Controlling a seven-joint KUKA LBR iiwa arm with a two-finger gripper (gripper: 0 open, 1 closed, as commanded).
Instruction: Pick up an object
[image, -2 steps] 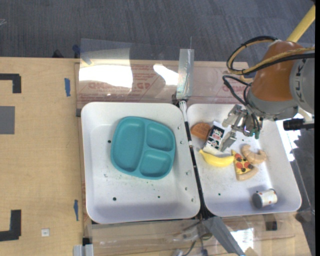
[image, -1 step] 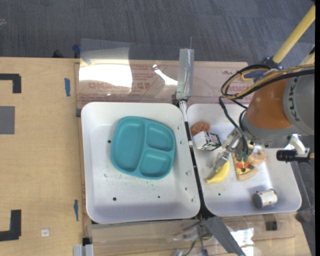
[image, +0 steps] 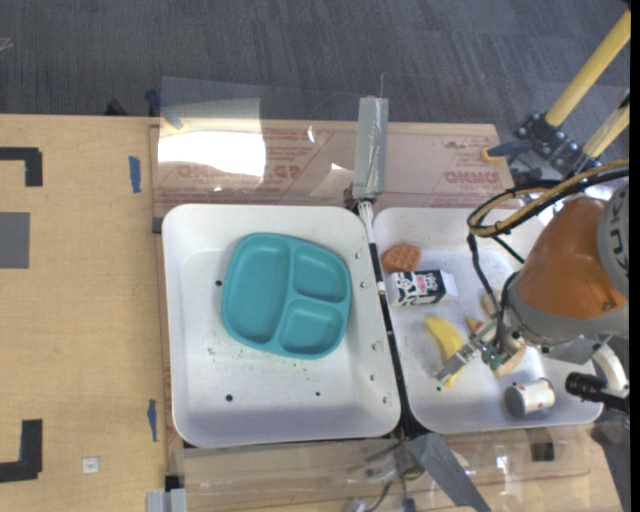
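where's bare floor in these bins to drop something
Left bin: free strip below the teal tray, plus its left margin. Right bin: crowded mid-floor, with milk carton, banana, tool and white cup; only the near-left corner is open.

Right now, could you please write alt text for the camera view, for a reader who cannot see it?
The grey arm with an orange band reaches into the right white bin, its gripper low beside a yellow banana. That bin also holds a small milk carton, an orange piece and a white cylinder. The left bin holds a teal divided plate.
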